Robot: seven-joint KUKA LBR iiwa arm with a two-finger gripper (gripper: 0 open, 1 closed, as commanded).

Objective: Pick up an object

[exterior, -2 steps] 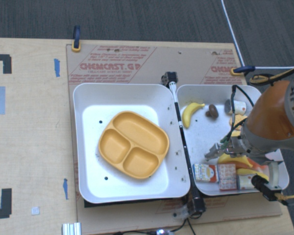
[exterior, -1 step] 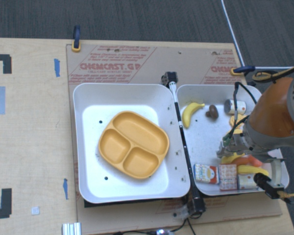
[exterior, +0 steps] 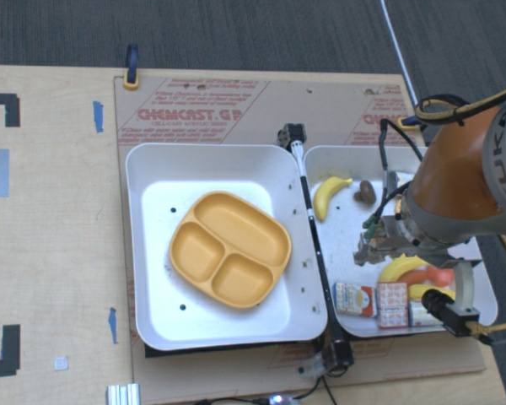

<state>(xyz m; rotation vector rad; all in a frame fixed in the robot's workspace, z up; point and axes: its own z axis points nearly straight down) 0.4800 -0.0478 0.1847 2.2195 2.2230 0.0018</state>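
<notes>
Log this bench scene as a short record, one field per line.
left bin: shallow white bin holding an orange three-compartment plastic plate
right bin: shallow white bin holding the loose items
far items: yellow toy banana and small brown rounded object, apart from each other
near items: two small printed cartons side by side along the near wall
under arm: yellow and red-orange pieces, partly hidden
gripper: gripper low over the right bin
grasp: cannot tell
</notes>
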